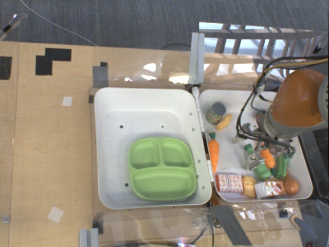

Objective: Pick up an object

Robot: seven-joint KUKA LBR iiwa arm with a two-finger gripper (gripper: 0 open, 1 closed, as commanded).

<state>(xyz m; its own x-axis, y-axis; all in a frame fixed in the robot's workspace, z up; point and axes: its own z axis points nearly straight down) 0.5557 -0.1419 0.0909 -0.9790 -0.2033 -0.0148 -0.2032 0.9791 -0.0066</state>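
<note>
I'm going for the small orange piece (267,157) in the right bin (234,99), wedged among green bits near the front right corner. It sits directly under my gripper (263,156), long axis slanting toward the front; whether the jaws are parted or closed I cannot tell

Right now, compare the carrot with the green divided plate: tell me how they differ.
The carrot is orange with a green top; the divided plate is light green all over. The carrot is slim and long, lying along the right bin's left wall; the plate is broad and flat, with three compartments. The carrot shares its bin with other toy foods near the pincer; the plate lies alone in the left bin. Both rest on a bin floor.
</note>
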